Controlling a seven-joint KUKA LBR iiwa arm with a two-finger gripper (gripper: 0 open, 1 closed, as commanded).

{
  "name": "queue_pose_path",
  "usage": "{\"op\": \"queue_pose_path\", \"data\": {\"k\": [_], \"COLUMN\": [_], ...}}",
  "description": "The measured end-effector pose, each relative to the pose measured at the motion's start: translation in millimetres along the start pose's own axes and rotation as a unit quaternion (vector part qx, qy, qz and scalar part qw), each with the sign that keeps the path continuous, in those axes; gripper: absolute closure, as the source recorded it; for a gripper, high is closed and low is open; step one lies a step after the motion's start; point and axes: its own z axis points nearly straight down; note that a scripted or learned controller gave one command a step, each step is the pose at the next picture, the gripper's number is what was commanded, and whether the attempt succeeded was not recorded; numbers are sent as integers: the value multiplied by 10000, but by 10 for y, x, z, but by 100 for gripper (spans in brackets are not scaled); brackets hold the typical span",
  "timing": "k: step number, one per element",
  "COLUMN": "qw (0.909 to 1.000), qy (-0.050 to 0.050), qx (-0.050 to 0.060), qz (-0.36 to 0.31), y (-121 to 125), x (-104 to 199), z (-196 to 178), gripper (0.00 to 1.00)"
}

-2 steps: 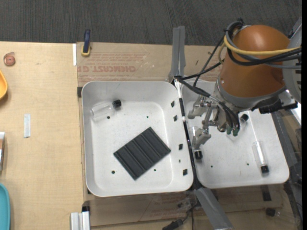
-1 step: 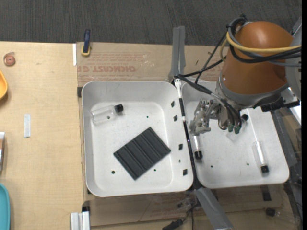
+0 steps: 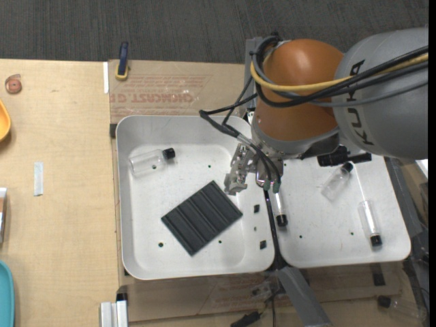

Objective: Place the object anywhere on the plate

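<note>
The hand [image 3: 246, 176] hung over the right part of the left bin [image 3: 129, 182], close to the shared wall between the two bins, with the orange band of the arm [image 3: 300, 90] directly above it. Whether its fingers were spread or closed could not be told, as they showed as a blur of metal under the wrist, and nothing could be seen between them.

The dark ribbed plate [image 3: 202, 217] lay flat on the bin floor just below and to the left of the hand, near it but not touching. A clear vial with a black cap [image 3: 151, 159] lay well to the left of the hand in the same bin. Two more vials [image 3: 337, 181] [image 3: 368, 222] lay in the right bin [image 3: 402, 240], on the hand's far right, and a slim tube [image 3: 278, 208] rested along the dividing wall just below the hand.

Judging from this, the object was not yet on the plate. To do the step well, the hand should come down squarely over one vial, close across its narrow body so it could not roll, then carry it low to the plate's middle
</note>
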Motion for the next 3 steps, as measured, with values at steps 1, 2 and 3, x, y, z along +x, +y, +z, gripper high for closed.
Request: {"op": "queue_pose_path", "data": {"k": [1,2,3], "qw": [9967,9844,9311], "qy": [-14,-14,-4], "qx": [-4,-3,-9], "qz": [-809,-1760,-3647], "y": [149,-549,158], "x": [-6,41,182], "z": [-606,-803,-310], "gripper": [100,100,100]}}
